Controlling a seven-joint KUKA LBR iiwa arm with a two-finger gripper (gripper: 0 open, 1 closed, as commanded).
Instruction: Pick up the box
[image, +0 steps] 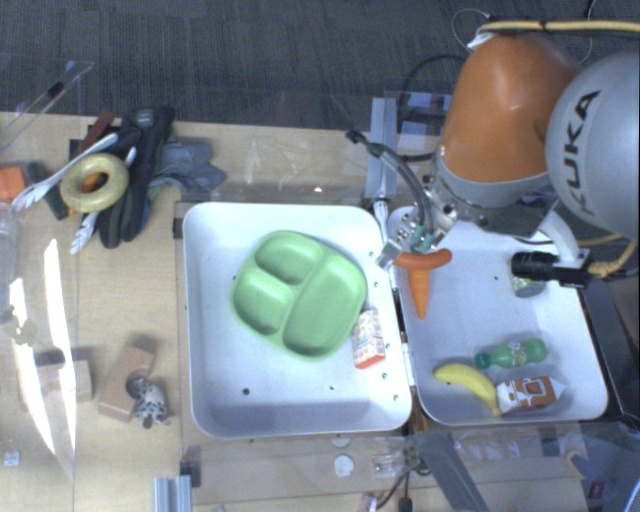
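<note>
**Hovering at the divide, the box untouched**

Reaching in from the right, the arm (505, 100) hangs over the back of the bench (110, 300). Its orange band and grey wrist cover the far corner of the right bin (570, 330). The gripper (413, 238) sits low under the wrist, just above the rims where the two bins meet. From this angle it cannot be told whether it is open or closed, and nothing can be seen held in it.

The box (368, 338), small and white with a red label, lies flat in the left bin (215, 400), close to that bin's right wall. It touches, or nearly touches, the edge of the green plate (298, 293), which fills the middle of the bin. The box is nearer the camera than the gripper and apart from it.

In the right bin a carrot (421, 278) lies just beneath the gripper, its thick end toward it. A banana (467, 384), a green bottle (512, 353) and a carton (527, 394) are grouped near the front wall. A yellow ring (95, 182) and wooden blocks (130, 365) lie on the bench left of the bins.
</note>
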